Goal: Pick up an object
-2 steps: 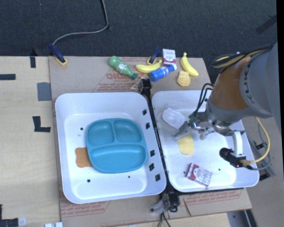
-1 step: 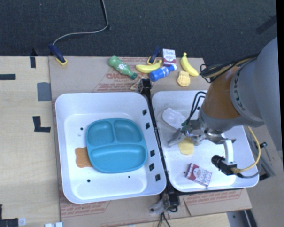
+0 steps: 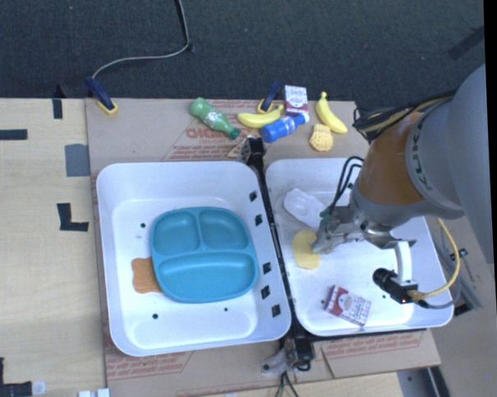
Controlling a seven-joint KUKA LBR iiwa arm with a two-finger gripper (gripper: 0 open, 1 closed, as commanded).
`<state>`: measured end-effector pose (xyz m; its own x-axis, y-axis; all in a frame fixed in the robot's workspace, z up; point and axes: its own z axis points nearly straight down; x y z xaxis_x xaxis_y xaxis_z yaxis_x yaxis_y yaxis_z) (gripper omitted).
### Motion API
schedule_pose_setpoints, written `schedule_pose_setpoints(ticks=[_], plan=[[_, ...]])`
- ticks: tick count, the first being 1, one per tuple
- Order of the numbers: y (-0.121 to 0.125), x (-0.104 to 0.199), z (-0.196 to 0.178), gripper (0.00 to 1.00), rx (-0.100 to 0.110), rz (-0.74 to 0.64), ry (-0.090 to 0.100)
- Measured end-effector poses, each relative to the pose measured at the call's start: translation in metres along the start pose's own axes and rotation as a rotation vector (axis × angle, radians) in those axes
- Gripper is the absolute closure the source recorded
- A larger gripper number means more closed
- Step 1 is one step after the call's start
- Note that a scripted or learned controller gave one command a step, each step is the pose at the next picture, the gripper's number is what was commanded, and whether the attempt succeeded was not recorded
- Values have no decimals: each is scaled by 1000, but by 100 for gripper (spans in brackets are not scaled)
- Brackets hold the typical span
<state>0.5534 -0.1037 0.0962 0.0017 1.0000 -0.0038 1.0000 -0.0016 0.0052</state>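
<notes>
Nearest in the right bin lies a small red-and-white packet, untouched. Just beyond it the gripper is down at a yellow piece, the likely target; whether the fingers are apart or together I cannot tell. The piece looks low and rounded, so it could slip free or skid toward the bin's left wall. A clear wrapped item sits behind. The left bin holds a blue divided plate over an orange slab. Toys lie on the bench beyond.
</notes>
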Motion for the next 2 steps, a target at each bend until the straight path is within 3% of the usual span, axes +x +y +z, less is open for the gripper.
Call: schedule_pose_setpoints(ticks=[1,2], plan=[[0,0,0,0,1,0,0],[29,1,10,0,4,-2,4]])
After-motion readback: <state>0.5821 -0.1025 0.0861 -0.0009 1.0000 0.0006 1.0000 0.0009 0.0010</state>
